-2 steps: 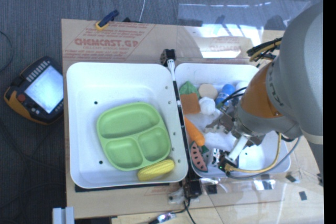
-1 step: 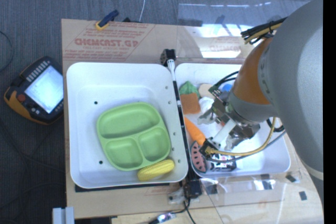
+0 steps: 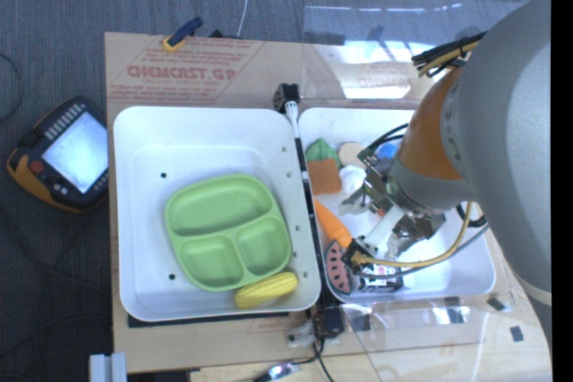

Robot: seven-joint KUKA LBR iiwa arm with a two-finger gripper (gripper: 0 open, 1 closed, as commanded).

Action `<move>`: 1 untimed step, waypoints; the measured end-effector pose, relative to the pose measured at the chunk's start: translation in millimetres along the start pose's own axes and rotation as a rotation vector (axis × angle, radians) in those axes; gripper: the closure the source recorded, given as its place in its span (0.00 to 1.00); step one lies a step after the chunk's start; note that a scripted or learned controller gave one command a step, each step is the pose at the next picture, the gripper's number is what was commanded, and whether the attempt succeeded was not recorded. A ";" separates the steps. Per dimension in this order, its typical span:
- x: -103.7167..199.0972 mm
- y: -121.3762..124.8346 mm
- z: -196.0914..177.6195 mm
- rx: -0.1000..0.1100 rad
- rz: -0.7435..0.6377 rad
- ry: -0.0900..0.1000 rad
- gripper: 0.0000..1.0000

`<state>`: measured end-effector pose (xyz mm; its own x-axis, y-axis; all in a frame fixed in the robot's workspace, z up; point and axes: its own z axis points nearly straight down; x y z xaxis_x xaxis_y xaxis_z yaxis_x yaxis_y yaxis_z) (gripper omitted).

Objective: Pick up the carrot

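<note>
The carrot [image 3: 332, 224] lies in the right bin [image 3: 466, 282], close to its left wall, slanting from upper left to lower right; it is orange and bare, with nothing on top of it. The gripper [image 3: 365, 192] hangs low over the same bin, just to the right of the carrot; I cannot tell whether it is spread or pressed together, and nothing can be seen pinched in it. The grey arm [image 3: 510, 130], with its orange band, covers much of that bin's right half.

Beyond the carrot, along the same wall, sit a brownish-orange block [image 3: 326, 178] and a green piece [image 3: 320, 149]; a pale rounded thing [image 3: 351, 152] and a blue thing [image 3: 387, 151] lie beside them, partly hidden. Nearer than the carrot is a red slice with dark seeds [image 3: 335, 267] — a watermelon wedge, by its look.

The left bin [image 3: 143, 139] holds a green divided plate [image 3: 228, 230]; a yellow corn cob [image 3: 266, 288] touches its near rim.

Both bins rest on a cardboard sheet [image 3: 134, 58] printed in red — the large line reads about "CHEMCAST GP", the smaller lines too fine to read; a blue-and-yellow clip [image 3: 182, 32] lies at its far edge. A teach pendant [image 3: 61, 155] with a lit screen sits on the carpet to the left.
</note>
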<state>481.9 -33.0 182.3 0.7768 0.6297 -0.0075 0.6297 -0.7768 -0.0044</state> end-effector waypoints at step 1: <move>0.0 0.0 0.0 0.000 0.000 0.000 0.00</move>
<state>481.9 -33.0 182.3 0.7769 0.6296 -0.0075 0.6296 -0.7769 -0.0043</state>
